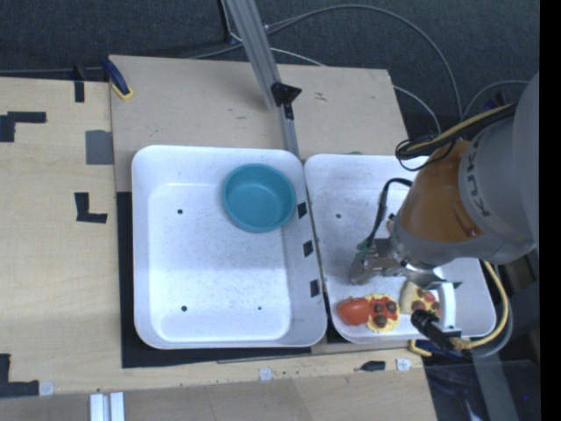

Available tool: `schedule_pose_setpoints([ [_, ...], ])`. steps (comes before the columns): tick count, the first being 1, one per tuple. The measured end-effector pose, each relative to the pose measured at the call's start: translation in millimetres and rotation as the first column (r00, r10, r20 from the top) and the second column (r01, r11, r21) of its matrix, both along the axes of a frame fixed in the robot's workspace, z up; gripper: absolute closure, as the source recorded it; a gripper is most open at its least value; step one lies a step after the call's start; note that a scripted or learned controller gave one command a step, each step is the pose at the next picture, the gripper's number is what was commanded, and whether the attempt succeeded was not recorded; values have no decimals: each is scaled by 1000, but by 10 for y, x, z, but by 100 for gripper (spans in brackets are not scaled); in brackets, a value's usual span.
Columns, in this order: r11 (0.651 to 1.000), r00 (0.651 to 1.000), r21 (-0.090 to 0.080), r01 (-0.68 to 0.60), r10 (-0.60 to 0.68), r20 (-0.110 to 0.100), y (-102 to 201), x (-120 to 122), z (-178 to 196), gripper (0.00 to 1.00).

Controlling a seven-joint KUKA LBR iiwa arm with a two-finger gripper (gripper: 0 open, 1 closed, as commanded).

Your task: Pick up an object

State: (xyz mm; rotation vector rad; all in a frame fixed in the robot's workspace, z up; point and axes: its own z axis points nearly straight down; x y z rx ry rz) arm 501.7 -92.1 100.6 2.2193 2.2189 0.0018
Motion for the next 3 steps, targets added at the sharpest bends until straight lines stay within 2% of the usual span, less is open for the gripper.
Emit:
schedule_pose_setpoints([
  [2,1000,1000,1,-1,1,0,8,0,1137,100],
  [3,1000,1000,3,-6,6,-3,619,0,1224,100],
])
